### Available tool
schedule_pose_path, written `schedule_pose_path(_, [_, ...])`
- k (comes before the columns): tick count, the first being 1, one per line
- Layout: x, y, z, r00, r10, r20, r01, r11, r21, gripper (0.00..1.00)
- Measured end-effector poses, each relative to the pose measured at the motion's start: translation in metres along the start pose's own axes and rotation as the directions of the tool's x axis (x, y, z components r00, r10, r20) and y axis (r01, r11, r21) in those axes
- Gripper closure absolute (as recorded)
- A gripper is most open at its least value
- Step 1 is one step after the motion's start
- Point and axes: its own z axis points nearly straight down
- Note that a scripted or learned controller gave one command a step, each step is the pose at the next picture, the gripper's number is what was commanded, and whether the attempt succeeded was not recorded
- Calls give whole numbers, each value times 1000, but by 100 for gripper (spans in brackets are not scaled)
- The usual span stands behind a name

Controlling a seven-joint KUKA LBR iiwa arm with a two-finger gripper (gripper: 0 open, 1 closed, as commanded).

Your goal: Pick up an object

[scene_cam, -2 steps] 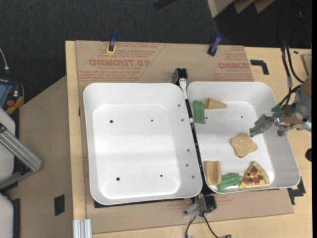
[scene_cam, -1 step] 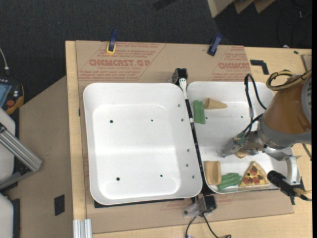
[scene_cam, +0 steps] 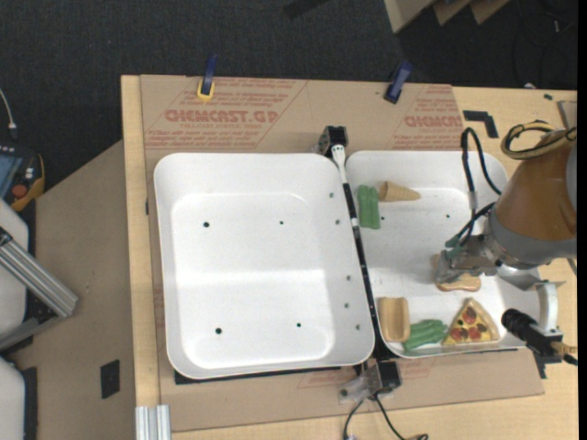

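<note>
Along the front wall of the right bin (scene_cam: 431, 174) lie three toy foods in a row: a tan slice of bread (scene_cam: 393, 318) at the left, a green pod-shaped vegetable (scene_cam: 424, 335) touching it in the middle, and a pizza slice (scene_cam: 472, 324) with red dots at the right. Just behind the pizza slice sits a small tan cookie-like piece (scene_cam: 457, 284), and the gripper (scene_cam: 461, 266) is right on top of it, low in the bin. Whether the claw is open or closed cannot be made out, since the grey wrist covers it, nor whether it has hold of the tan piece. Above the wrist the orange band of the arm (scene_cam: 543, 195) fills the right side of the bin, with black cables looping over it.

Toward the back of the same bin, close to the dividing wall, a green block (scene_cam: 369, 206) lies lengthwise, and just beside it an ice-cream cone (scene_cam: 398, 192) lies on its side, tip pointing right.

To the left is the other white bin (scene_cam: 183, 177), touching the right one along a shared edge. Both rest on a cardboard sheet (scene_cam: 238, 108) printed with red lettering and held by two blue clamps (scene_cam: 208, 78) at the rear.
</note>
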Motion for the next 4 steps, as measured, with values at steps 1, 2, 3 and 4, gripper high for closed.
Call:
schedule_pose_path(1, [54, -25, 18, 1000, -4, -6, 4, 1000, 8, 100])
schedule_pose_path(2, [96, -21, -88, 1000, -8, -5, 8, 1000, -3, 100])
schedule_pose_path(3, [93, -23, -82, 1000, -3, -5, 3, 1000, 7, 0])
schedule_pose_path(4, [93, -23, -82, 1000, -3, -5, 3, 1000, 7, 0])
